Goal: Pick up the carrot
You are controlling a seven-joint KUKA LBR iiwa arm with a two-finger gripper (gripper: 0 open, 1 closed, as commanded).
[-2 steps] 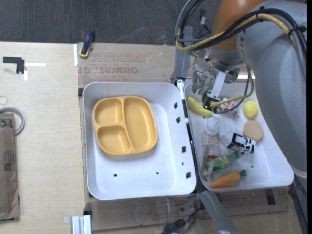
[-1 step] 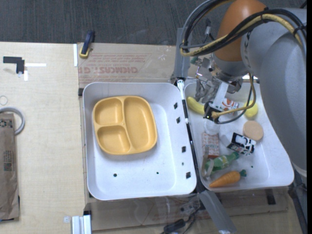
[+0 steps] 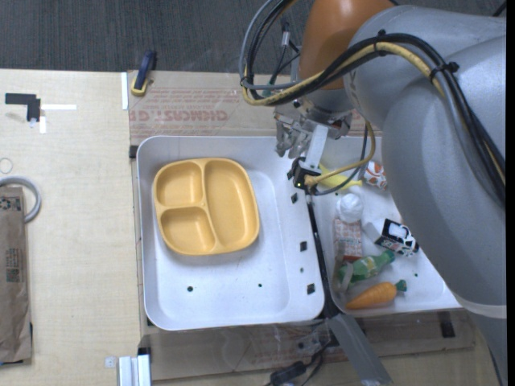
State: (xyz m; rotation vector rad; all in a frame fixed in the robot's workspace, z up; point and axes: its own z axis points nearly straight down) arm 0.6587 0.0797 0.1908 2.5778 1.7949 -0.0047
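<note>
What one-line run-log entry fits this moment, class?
gripper: above far end of wall between bins | carrot: lying in right bin, near edge, apart from gripper | grasp: not yet made

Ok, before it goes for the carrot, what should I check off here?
1. Carrot located: ok, the carrot lies at the near edge of the right bin.
2. Pincer above carrot: not ok, the pincer hangs by the far end of the bins' divider.
3. Carrot uncovered: ok, nothing lies on it.
4. Room beside it: not ok, a green item lies close along its far side.
5. Plate out of the way: ok, the yellow plate sits in the left bin.
</note>
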